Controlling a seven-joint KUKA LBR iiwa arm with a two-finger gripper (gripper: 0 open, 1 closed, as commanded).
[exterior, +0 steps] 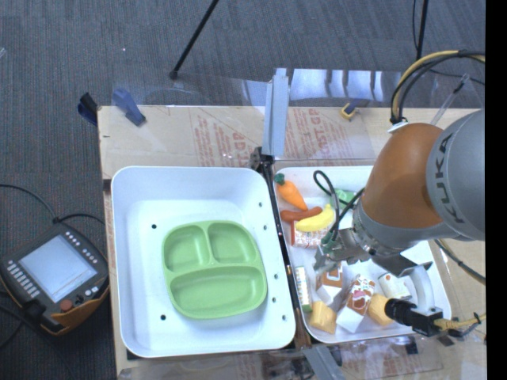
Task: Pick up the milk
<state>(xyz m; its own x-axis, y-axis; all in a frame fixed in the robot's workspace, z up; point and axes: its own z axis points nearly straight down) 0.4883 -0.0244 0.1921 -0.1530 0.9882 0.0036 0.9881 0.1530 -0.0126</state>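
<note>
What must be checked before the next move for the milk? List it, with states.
1. Gripper over the right bin: ok.
2. Milk singled out: cannot tell; several small cartons sit packed together just below the gripper.
3. Anything held: cannot tell; the arm hides it.
4. Room around the cartons: not ok; they lie against each other and other toys.
5. Banana out of the way: not ok; it lies right beside the gripper.
6. Cable free of the toys: cannot tell; it loops near the carrot.
</note>
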